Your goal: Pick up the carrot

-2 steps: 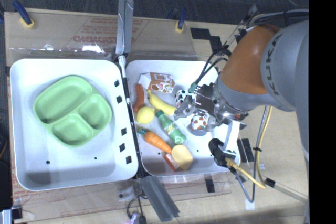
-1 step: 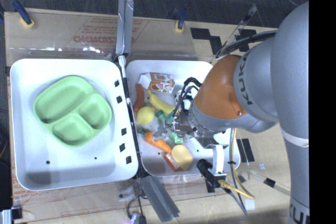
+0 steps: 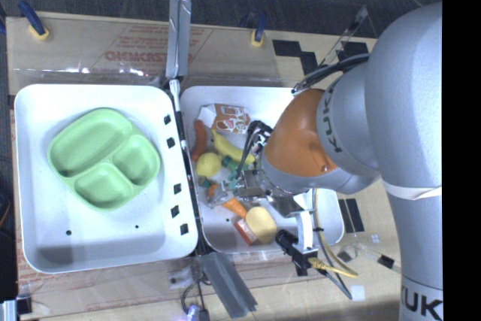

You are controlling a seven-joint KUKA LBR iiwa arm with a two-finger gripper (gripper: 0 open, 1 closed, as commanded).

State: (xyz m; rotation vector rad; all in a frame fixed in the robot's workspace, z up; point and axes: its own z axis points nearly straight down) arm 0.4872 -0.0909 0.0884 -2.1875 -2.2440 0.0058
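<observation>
The grey arm (image 3: 391, 116) reached in over the right bin (image 3: 197, 225), its orange band (image 3: 297, 139) hanging above the heap of toy food there. The pincer (image 3: 244, 180) sat low among that heap, close to the middle of the right bin, and how it stood I could not tell, since the wrist covered it. The carrot (image 3: 234, 207), a short orange piece, lay just toward the near wall of the bin from the pincer, tilted, with nothing visibly gripping it. Touching or nearly touching it on the near side was a pale yellow round fruit (image 3: 261, 222) with a small red-orange block (image 3: 244, 231) beside it. Toward the far wall of the right bin lay a banana (image 3: 225, 148), a lemon (image 3: 207, 165), a reddish-brown sausage-like piece (image 3: 201, 137) and a printed carton (image 3: 229, 119). Beside the right bin, across the divider, the left bin (image 3: 37, 237) held a green sectioned plate (image 3: 105, 158). Both bins rested on the table (image 3: 98, 41).
</observation>
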